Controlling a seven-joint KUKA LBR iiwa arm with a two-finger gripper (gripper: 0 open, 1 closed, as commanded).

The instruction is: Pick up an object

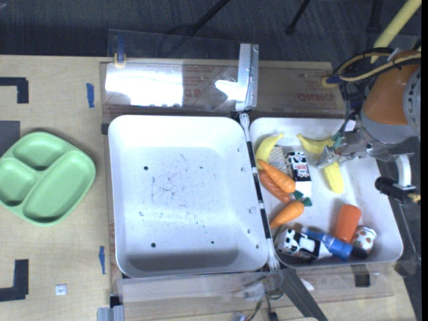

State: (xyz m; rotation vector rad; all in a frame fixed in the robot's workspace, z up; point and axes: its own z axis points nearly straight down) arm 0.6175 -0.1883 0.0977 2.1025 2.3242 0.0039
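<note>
Object: I take the yellow corn piece as my likeliest target; it lies in the right bin, just below the gripper.
Gripper: low over the bin's upper part; I cannot tell how the fingers stand.
Neighbours: a banana beside the fingertips, the milk carton near, carrots further left.
Risk: I judge the crowding could make me catch the banana or nudge the corn away.

Two bins side by side on the bench; right bin holds carrots, bananas, a cylinder. Divided plate sits far left.
</note>
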